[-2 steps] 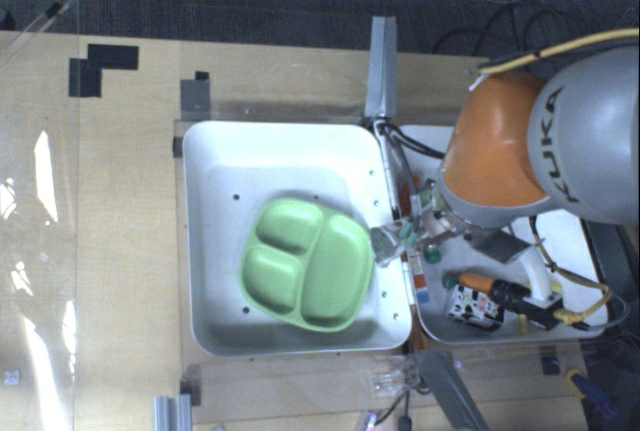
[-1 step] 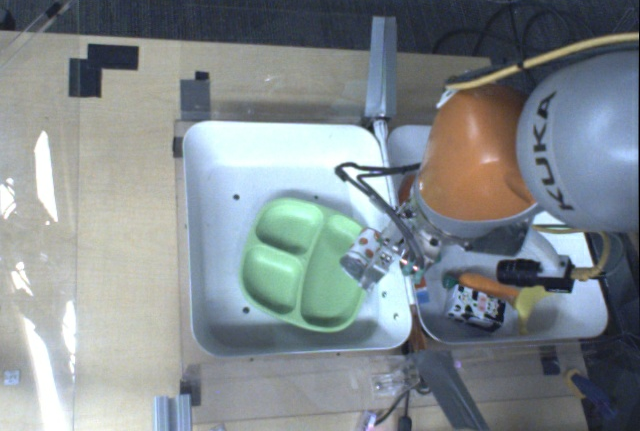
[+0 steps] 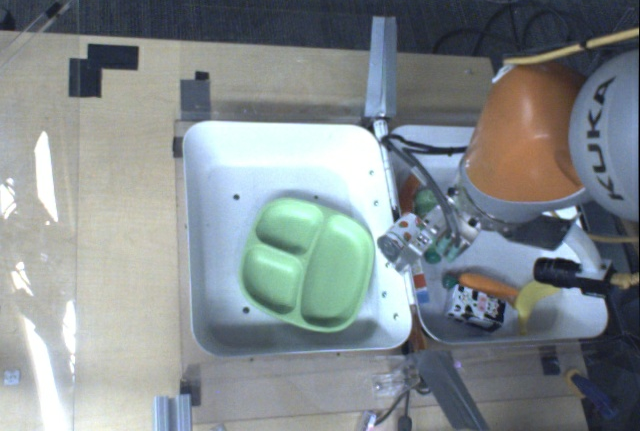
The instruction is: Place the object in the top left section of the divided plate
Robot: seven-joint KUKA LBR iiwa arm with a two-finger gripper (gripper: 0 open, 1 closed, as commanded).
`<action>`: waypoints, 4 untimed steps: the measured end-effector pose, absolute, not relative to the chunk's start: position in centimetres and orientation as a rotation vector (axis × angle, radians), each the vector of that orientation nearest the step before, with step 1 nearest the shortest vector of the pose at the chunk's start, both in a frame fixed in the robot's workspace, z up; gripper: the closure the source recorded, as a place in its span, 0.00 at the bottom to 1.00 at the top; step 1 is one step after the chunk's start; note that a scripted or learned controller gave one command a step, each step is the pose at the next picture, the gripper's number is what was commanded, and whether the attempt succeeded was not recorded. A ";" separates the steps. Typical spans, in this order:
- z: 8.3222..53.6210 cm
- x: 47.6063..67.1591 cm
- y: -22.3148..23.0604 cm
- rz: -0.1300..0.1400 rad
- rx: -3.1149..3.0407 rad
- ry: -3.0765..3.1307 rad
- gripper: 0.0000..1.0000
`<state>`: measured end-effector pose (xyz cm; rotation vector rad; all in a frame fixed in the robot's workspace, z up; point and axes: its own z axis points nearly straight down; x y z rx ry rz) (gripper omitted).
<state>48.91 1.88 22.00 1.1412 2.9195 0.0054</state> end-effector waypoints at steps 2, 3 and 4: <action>23.9 51.2 10.3 0.006 1.158 2.915 1.00; 23.9 51.2 10.3 0.006 1.157 2.915 0.00; 22.7 58.8 8.0 0.006 0.939 2.990 0.00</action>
